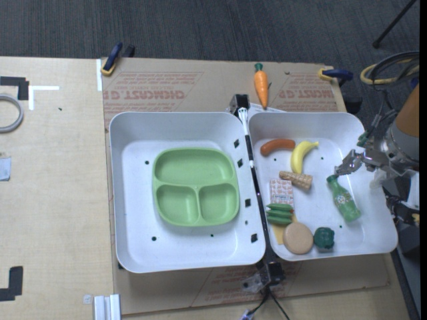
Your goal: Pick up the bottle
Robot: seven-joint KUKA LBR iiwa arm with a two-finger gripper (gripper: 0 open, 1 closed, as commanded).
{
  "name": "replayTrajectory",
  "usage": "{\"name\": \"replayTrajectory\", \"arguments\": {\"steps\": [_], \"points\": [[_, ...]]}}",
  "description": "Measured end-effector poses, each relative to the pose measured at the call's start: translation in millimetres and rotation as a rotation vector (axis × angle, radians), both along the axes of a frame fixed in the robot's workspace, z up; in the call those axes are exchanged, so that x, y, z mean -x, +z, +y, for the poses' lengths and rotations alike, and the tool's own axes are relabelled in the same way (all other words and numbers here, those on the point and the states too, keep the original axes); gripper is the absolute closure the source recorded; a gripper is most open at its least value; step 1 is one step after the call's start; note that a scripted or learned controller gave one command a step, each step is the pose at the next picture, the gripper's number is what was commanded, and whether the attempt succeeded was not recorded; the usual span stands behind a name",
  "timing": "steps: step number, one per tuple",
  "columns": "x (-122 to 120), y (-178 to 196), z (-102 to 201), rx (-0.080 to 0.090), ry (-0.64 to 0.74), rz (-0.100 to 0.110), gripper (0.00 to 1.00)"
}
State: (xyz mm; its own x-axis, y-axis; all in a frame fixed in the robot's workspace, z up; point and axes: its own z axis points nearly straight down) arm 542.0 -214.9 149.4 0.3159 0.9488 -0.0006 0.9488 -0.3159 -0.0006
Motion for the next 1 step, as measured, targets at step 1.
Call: {"name": "replayTrajectory", "arguments": {"steps": [1], "points": [[-0.2, 9.4, -0.2, 0.000, 0.002, 0.001, 1.00]]}}
